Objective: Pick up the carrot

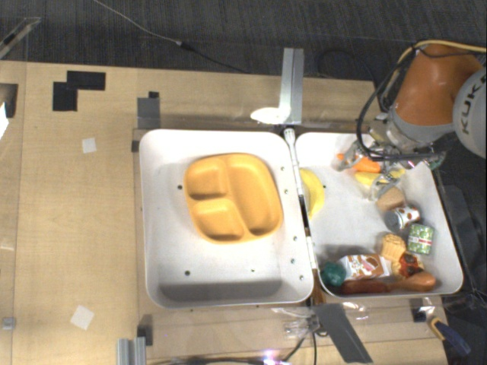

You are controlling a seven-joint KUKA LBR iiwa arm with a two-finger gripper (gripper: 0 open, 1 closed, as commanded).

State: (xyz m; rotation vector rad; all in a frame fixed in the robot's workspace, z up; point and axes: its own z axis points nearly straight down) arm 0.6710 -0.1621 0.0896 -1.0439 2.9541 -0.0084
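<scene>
Gripper [370, 157] sits low in right bin [342, 211], at carrot [367, 166]; grasp cannot be determined.

1. The carrot [366, 166] is a small orange piece lying in the right bin [346, 211], up near its far right corner.
2. It lies flat, long side running roughly left to right.
3. It sits directly below the arm's wrist, partly covered by it.
4. A yellow piece touches its lower right side.
</scene>
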